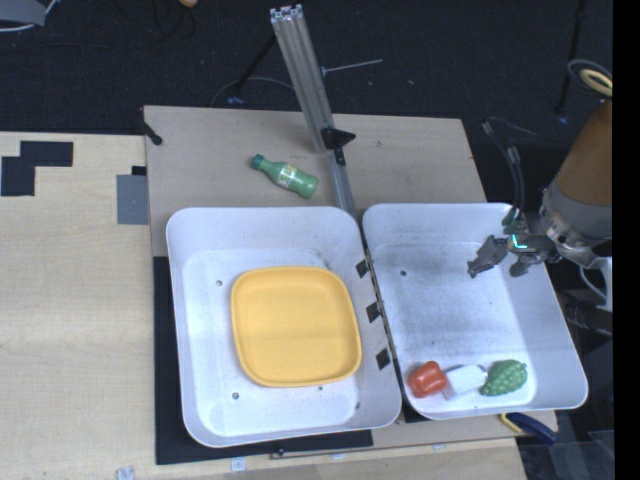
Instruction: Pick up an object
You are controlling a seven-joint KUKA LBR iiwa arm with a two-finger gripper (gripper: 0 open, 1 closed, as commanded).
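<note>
Grapes (pixel 503 377), white block (pixel 466 380) and pepper (pixel 427 379) lie well below your jaws (pixel 497 258), which look spread, pinching nothing. They look light; take the pepper across its middle.

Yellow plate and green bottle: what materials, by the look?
Yellow plate: likely moulded plastic, matte; even colour, soft rounded rim, no glare. Green bottle: probably plastic, possibly a toy; opaque green body, pale label band, lying on its side on the bench behind the bins. Too small to be sure.
</note>
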